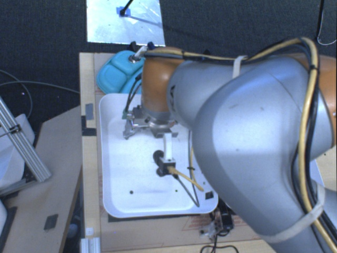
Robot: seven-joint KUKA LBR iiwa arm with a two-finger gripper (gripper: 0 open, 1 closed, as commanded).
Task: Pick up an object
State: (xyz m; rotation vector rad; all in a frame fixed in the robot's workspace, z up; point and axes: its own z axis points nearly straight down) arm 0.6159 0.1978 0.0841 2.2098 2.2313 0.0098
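Note:
A light-blue rounded object (117,73) lies at the far left corner of the white bin (113,157); whether it rests inside the rim or just beyond it is unclear. My gripper (138,127) hangs low over the far half of this bin, under the orange wrist band (156,83), slightly nearer than the blue object and to its right. The arm's grey body covers the right side of the bench and the second bin. Nothing shows between the gripper's parts from this angle.
Two tiny dark specks (131,192) mark the bin floor near its front. A shiny metal sheet (124,13) lies behind the bench. An aluminium rail (22,144) leans at the far left, beside the wooden bench top (89,141).

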